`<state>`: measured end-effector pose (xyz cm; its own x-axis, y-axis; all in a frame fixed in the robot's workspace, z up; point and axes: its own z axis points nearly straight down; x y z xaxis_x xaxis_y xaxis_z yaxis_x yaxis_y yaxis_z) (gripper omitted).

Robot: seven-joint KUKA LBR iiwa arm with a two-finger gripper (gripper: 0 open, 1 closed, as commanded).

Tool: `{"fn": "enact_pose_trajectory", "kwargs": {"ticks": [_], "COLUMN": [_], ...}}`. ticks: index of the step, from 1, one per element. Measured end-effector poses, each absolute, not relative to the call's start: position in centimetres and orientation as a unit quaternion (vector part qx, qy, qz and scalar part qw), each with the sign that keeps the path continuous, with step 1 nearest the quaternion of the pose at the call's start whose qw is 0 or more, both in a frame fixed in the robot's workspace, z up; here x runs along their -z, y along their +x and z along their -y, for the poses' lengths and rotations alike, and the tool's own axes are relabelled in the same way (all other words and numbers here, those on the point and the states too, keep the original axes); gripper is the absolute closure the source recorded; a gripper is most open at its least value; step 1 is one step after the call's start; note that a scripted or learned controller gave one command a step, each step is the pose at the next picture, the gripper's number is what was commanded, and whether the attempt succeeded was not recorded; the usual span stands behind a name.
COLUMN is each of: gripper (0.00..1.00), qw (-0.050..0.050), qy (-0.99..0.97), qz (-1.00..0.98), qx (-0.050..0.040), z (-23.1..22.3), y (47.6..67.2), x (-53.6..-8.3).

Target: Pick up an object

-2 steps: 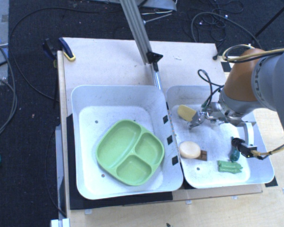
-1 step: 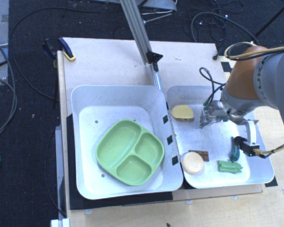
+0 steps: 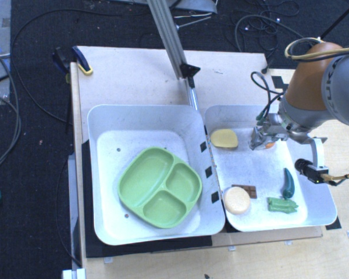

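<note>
1. Camera view: end effector [image 3: 260, 139] sits low in the right bin [image 3: 314, 214], beside the yellow piece [image 3: 224, 138]; its opening cannot be told.
2. Advice: centre over the yellow piece, descend straight, close gently, clear of the bin wall.

The gripper [image 3: 260, 139] hangs in the right bin [image 3: 314, 214] beside a yellow piece [image 3: 224, 138].

arm [image 3: 337, 92]: grey shell | orange band above wrist | black cables | tool [image 3: 262, 139]: grey metal
</note>
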<state>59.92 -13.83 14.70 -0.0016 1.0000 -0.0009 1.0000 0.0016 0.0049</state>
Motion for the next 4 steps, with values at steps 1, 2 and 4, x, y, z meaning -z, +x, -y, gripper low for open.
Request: {"fn": "enact_pose_trajectory", "kwargs": {"ticks": [1,2,4], "gripper": [1.0,1.0,1.0], "qw": [0.002,0.003,-0.001], "qy": [0.706,0.706,0.705], "qz": [-0.708,-0.708,-0.71], "qx": [-0.0011,-0.0017,-0.0001], "z": [13.9,13.9,4.0], "y": [59.8,59.9,60.3], "x": [-21.0,-25.9,-24.2]}}
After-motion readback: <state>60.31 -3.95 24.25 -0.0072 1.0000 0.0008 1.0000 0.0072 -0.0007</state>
